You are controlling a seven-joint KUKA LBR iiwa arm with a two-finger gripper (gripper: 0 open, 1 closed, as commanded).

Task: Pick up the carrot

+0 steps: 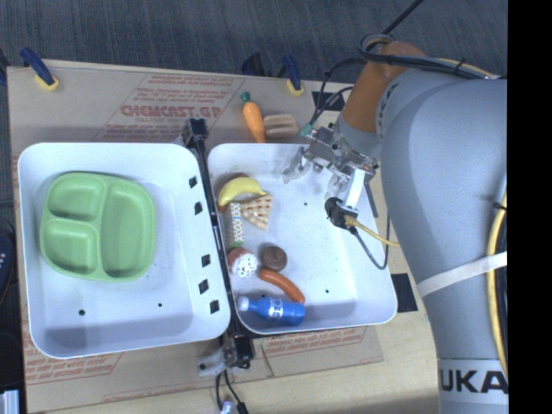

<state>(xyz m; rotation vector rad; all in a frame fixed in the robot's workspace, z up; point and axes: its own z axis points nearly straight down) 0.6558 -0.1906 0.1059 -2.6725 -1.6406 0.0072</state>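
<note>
The carrot (253, 121), orange with a small green top, lies on the cardboard just behind the right bin's (371, 296) far rim, outside both bins. It points roughly toward the bin. My gripper (296, 166) hangs over the far part of the right bin, to the right of the carrot and a little nearer the camera. It is apart from the carrot, and nothing shows in it. The grey arm with its orange band comes in from the right behind it.
A tan bun-like piece (280, 126) sits right beside the carrot. The right bin holds a banana (240, 188), a waffle wedge (257, 210), a brown donut (274, 257), a sausage (282, 285) and a blue bottle (272, 310). A green divided plate (97, 225) lies in the left bin (52, 335).
</note>
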